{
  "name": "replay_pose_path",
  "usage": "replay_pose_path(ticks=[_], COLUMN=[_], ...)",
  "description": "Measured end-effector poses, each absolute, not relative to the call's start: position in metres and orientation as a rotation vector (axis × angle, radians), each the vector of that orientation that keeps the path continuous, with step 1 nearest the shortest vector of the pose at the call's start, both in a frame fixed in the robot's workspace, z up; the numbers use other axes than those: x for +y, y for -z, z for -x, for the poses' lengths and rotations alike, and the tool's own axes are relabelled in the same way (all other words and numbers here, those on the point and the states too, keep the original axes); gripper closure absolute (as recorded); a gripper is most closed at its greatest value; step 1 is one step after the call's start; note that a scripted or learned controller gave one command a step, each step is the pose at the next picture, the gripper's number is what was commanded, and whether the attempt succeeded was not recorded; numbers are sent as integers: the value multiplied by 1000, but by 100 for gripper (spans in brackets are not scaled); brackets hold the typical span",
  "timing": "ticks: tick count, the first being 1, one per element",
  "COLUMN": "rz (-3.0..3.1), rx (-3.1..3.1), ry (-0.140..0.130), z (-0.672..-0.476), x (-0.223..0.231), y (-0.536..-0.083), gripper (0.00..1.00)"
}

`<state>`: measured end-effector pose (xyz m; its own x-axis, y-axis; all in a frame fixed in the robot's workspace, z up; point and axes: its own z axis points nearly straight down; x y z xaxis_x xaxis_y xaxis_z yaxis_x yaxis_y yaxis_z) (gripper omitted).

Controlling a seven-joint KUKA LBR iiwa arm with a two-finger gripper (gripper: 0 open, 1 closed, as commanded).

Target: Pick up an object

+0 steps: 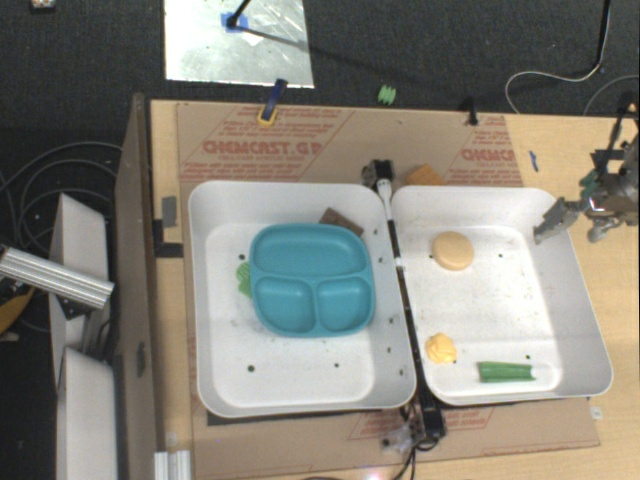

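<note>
Dark carpet surrounded a cardboard-topped bench (350, 143) that carried two shallow white bins side by side. In the single overhead view, the left bin (215, 368) held a blue divided tray (310, 278) near its centre, with a green item (243, 276) partly hidden at the tray's 9 o'clock edge and a brown piece (342, 219) protruding at its 1 o'clock corner. The right bin (570, 298) held three loose objects: a round tan disc (453, 250) toward 11 o'clock of the bin floor, a small yellow lump (441, 347) toward 7 o'clock, and a green strip (505, 371) lying flat toward 6 o'clock, just beside the yellow lump but apart from it. The gripper (565, 218) was at the 2 o'clock corner of the right bin, over its rim, well apart from all three objects; nothing was visible between its fingers, and how far they stood apart could not be told at this size. A reflective sheet (240, 28) lay on the carpet at 12 o'clock of the bench, and cables (60, 168) coiled at 9 o'clock.
</note>
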<state>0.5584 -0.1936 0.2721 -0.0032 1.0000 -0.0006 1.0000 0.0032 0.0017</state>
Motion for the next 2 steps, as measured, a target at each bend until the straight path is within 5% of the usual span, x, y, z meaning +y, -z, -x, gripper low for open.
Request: replay_pose_path(ticks=[1,2], rz=[-2215,-2214], rx=[2234,2233], ry=[1,-1], z=[-565,-591], x=[-137,-96], y=[-186,-135], gripper=[0,0])
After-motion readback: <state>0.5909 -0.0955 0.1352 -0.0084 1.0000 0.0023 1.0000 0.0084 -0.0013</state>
